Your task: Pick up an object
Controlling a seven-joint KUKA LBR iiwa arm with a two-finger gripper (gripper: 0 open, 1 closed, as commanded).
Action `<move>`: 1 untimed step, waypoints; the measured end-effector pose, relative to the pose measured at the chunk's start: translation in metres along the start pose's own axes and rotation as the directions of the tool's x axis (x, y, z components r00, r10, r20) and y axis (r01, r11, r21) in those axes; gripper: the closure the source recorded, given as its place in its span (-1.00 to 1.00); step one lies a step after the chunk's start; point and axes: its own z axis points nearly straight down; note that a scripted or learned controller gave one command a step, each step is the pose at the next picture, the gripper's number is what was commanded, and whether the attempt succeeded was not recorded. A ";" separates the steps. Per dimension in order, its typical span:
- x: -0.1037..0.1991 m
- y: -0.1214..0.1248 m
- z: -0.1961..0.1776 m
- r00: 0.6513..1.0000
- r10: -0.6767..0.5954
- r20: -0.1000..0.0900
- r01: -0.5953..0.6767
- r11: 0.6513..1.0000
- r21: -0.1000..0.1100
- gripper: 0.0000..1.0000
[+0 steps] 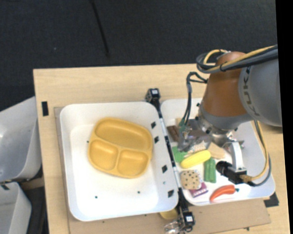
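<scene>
The arm [234, 91] reaches in from the right and hangs over the right bin [262, 188], its orange band covering much of that bin's far half. Black and yellow cables loop around the wrist, and one runs down along the bin's right side. The gripper [191, 142] sits low among the toys near the divider between the bins; how far it is open, and whether it has hold of anything, cannot be told, since the wrist and clutter hide it.

The left bin [82, 192] holds a yellow three-compartment plate [120, 147], lying flat a little above centre.

The right bin holds a crowded cluster: a yellow banana-like piece [195, 159] just below the gripper, a green block [209, 170] beside it, a tan dotted cracker [190, 178] touching a purple piece [199, 190], and a red-orange chilli [222, 192] near the front rim. A brown piece [173, 133] lies by the divider.

Both bins rest on the pale wooden desk [109, 81].
</scene>
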 end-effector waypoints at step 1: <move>0.049 0.011 -0.225 1.000 -0.001 0.002 0.001 0.999 -0.033 1.00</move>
